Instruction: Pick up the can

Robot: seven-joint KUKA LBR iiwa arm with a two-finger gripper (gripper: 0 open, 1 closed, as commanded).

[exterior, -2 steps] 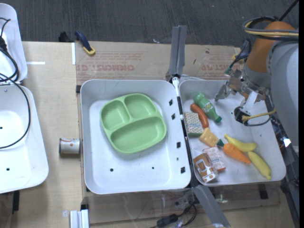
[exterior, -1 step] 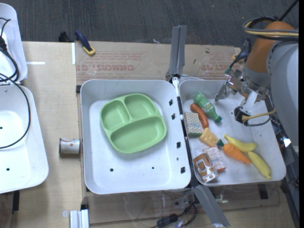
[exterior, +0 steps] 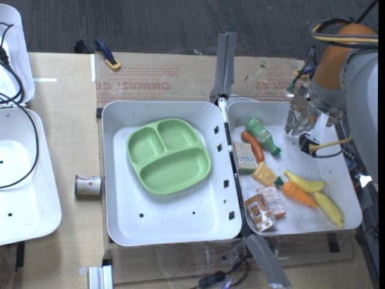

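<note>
— Camera view from overhead, then: where's the can [exterior: 88,186] sitting?

— Lower left of the frame. It lies on its side on the bench [exterior: 60,83], just beside the outer wall of the left bin [exterior: 156,218] and outside both bins.

— And the arm?

— Far over on the other side. The gripper [exterior: 299,123] hangs at the upper right of the frame, over the top corner of the right bin [exterior: 322,161], well apart from the can.

— Spread or pressed together?

— I cannot tell from this angle; the tip is a dark tangle of metal and cable.

— What's under it?

— A green bottle [exterior: 263,135] to its left, with what looks like a sausage [exterior: 253,145] just beside that. Further down are a carrot [exterior: 299,193], two bananas [exterior: 329,208] and a small box [exterior: 260,212].

— The left bin?

— It holds a green divided plate [exterior: 170,155], lying flat near the middle.
</note>
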